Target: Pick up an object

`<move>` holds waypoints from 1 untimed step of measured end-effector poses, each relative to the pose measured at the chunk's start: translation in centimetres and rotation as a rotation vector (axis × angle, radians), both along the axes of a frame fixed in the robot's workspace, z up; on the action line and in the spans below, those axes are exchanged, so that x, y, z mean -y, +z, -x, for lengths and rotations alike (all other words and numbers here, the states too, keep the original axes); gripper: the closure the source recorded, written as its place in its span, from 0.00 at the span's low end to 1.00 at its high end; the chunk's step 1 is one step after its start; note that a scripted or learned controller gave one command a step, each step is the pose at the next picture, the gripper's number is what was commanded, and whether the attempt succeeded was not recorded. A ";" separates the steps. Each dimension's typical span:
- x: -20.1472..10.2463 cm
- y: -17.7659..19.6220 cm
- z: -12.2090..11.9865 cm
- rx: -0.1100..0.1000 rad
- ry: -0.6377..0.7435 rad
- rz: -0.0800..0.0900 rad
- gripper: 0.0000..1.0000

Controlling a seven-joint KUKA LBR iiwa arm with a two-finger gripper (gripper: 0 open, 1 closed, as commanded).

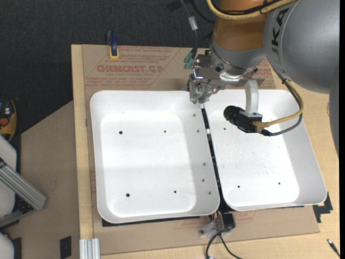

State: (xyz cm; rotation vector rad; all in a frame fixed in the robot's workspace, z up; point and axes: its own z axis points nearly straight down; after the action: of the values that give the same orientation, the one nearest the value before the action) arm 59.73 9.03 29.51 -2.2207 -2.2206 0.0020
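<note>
Up top, gripper (pixel 200 92) hangs over the 2 bins' (pixel 102 161) shared rim; finger state unreadable.

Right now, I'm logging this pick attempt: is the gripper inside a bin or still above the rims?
Cannot tell its height. The gripper appears at the top of the seam between the left white bin and right white bin.

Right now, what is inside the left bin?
The left bin shows a bare white floor with four small dark dots. The gripper hangs over its far right corner and covers that part.
</note>
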 end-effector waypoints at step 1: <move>0.2 2.9 1.2 0.005 0.000 0.000 1.00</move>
State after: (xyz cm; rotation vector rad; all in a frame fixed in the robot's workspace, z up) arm 58.58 8.83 32.39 -2.2228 -2.2233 -0.0042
